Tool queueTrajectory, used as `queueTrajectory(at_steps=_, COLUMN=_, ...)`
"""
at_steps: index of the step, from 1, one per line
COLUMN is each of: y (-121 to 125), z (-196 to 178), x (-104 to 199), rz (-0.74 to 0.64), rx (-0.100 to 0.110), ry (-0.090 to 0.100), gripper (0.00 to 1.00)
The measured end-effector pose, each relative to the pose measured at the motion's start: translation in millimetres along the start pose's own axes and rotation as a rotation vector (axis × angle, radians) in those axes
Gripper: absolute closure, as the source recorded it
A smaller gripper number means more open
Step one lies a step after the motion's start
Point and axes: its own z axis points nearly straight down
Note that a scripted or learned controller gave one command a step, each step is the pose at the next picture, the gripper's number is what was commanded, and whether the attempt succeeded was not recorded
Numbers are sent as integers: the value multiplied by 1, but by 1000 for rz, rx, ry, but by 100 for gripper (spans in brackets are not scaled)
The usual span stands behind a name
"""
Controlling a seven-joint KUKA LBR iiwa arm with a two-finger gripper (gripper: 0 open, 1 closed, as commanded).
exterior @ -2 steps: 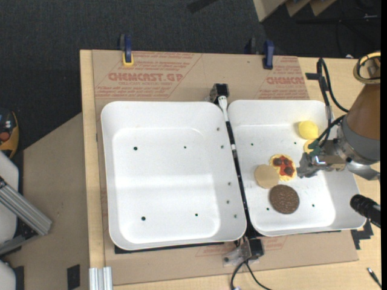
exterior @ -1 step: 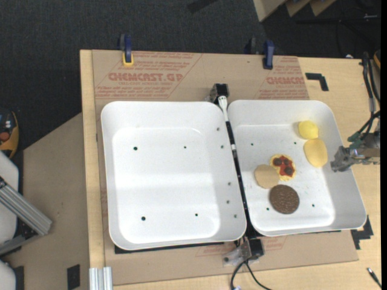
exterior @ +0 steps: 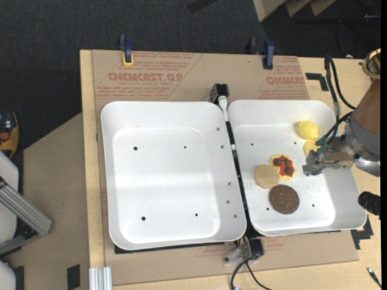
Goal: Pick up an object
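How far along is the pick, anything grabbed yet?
Done: the arm has reached into the right bin, with the gripper low beside the pizza slice toy. In hand: nothing visible between the fingers; their state is unclear. Left: the grasp and lift. The yellow lemon toy, tan round piece and brown cookie all lie on the bin floor.
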Motion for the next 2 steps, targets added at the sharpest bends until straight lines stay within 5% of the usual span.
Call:
queueTrajectory(at_steps=1, y=23, z=15, x=-72, rz=9, rx=-5, ry=-7, gripper=100)
queueTrajectory(at_steps=2, y=45, z=-55, x=-102, rz=3, rx=-10, ry=-7, gripper=100)
